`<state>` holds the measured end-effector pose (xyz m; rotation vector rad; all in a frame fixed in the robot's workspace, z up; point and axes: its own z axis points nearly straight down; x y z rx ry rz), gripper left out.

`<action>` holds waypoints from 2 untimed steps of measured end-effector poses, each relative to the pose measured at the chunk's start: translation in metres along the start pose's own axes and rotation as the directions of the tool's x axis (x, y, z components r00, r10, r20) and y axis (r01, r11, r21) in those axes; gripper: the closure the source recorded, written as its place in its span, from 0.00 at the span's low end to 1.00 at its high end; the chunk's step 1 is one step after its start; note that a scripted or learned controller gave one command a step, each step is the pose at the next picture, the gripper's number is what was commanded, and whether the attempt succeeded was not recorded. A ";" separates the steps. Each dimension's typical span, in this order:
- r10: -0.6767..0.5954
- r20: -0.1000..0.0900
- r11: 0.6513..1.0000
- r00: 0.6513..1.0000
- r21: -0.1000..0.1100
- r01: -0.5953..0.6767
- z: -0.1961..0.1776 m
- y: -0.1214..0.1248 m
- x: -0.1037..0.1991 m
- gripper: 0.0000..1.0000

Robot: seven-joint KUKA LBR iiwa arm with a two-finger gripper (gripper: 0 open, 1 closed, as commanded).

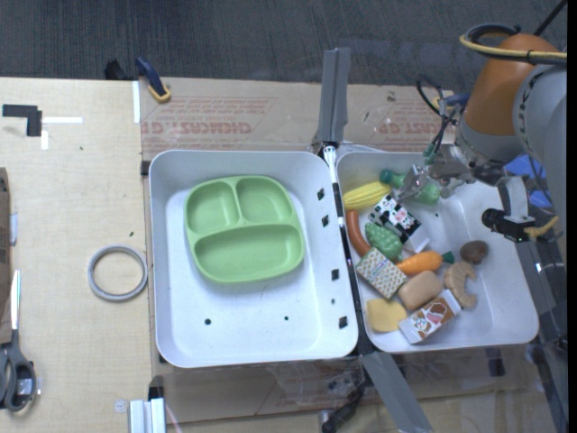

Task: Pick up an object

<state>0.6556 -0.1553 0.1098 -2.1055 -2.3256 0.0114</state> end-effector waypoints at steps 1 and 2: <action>0.193 -0.002 0.981 0.981 -0.008 -0.193 -0.013 0.002 -0.014 0.00; 0.035 -0.001 0.999 0.999 -0.007 -0.035 0.018 -0.029 0.055 0.00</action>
